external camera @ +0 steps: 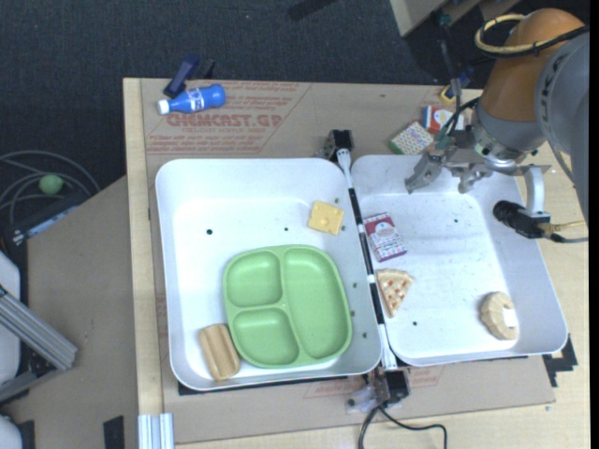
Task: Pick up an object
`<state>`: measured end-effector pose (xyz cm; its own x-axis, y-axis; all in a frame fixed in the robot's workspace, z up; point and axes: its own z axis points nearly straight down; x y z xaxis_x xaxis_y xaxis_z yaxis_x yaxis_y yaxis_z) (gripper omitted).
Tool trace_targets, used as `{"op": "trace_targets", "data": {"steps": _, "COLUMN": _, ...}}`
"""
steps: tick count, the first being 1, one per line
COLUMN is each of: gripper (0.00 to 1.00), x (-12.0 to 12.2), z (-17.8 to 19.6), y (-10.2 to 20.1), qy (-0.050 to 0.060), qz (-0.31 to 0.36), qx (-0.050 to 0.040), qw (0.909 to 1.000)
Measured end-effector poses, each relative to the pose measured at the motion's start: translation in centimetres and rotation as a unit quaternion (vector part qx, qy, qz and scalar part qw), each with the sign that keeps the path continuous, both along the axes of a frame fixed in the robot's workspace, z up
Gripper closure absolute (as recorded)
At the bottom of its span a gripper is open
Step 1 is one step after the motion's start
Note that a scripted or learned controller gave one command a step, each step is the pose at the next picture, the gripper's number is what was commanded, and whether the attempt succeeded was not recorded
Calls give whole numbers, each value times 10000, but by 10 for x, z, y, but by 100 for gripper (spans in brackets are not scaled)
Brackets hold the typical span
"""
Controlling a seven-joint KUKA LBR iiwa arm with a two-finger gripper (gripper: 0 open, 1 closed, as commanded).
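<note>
From my station, the arm point(547, 73) runs off the right edge of the frame, so I see only its wrist end. The gripper point(440, 174) is small and dark against the right bin's rim point(370, 171); I cannot tell how its fingers stand. The print on the red packet point(384, 237) is too small to read. The small patterned items point(418, 134) behind the gripper are partly covered by it and I cannot identify them. The metal rail point(37, 330) at lower left is cut by the frame edge.
</note>
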<state>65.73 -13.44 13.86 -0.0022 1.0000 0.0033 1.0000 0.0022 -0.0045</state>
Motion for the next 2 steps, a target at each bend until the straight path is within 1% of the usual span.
{"op": "trace_targets", "data": {"steps": 1, "gripper": 0, "x": -77, "z": 9, "y": -85, "qy": -13, "qz": -21, "qx": -25, "qw": 10000}}
{"op": "trace_targets", "data": {"steps": 2, "gripper": 0, "x": 11, "z": 82, "y": -53, "qy": -46, "qz": 0, "qx": -21, "qw": 10000}}
